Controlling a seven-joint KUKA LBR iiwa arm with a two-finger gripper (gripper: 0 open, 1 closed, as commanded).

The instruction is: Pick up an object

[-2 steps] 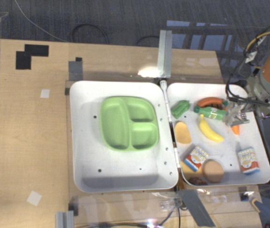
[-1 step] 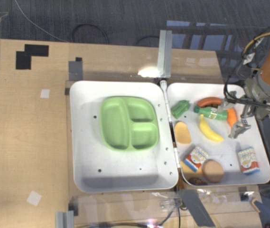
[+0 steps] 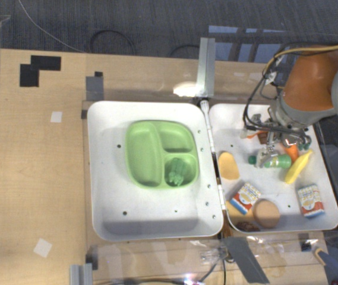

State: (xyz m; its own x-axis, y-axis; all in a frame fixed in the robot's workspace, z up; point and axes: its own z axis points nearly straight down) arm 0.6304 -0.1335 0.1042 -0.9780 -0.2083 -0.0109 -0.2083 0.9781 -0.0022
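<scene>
A pale wooden bench (image 3: 32, 177) with black square markings carries two shallow white bins side by side, with dark grey carpet beyond its far edge. The grey arm with its orange band (image 3: 314, 82) reaches in from the right and hangs over the right white bin (image 3: 330, 218). Its two-finger gripper (image 3: 271, 153) sits low, right at a small green bottle-shaped toy (image 3: 275, 161); whether it is released or clenched I cannot tell. Near it lie a yellow banana-shaped toy (image 3: 296, 167), a yellow-orange wedge (image 3: 228, 165), two small printed cartons (image 3: 310, 200) and a tan round ball (image 3: 267, 213). The left white bin (image 3: 106, 218) holds a light green divided plastic tray (image 3: 148, 153) with a small green leafy toy (image 3: 177, 172) in its lower right compartment.
</scene>
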